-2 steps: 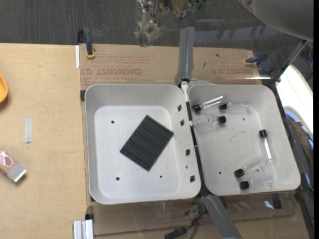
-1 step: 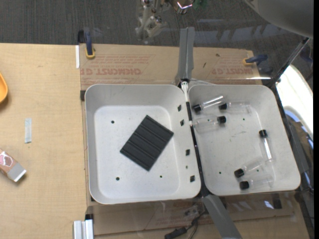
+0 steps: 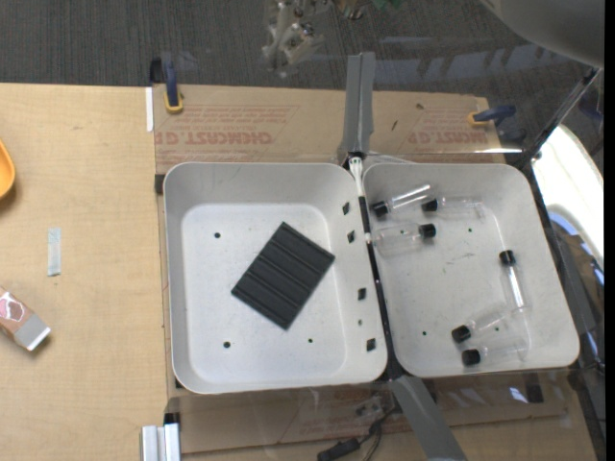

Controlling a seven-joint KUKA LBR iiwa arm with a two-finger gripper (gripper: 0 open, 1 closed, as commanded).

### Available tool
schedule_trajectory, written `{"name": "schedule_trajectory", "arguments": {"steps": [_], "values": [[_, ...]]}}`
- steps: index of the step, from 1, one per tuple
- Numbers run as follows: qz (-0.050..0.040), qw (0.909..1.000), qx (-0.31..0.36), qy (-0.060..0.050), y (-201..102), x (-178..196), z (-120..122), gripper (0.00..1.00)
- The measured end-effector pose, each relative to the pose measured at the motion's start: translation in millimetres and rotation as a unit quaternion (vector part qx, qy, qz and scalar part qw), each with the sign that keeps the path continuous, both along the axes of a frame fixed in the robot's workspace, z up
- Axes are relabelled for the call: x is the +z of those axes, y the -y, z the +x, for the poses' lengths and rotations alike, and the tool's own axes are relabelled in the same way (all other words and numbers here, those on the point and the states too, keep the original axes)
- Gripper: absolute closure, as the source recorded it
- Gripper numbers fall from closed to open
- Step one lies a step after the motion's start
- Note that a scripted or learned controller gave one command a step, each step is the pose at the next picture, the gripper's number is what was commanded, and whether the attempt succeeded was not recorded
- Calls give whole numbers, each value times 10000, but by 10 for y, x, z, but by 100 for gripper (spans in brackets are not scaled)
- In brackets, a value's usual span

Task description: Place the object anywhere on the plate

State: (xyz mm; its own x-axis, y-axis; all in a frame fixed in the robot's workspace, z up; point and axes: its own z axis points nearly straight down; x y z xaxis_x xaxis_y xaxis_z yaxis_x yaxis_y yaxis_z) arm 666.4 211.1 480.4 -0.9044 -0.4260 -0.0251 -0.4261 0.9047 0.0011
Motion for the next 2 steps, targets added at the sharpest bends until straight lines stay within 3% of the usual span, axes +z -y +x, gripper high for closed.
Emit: {"name": "schedule_trajectory", "arguments": {"steps": [2], "values": [[21, 10000, -21, 34, 5, 177, 29, 100]]}}
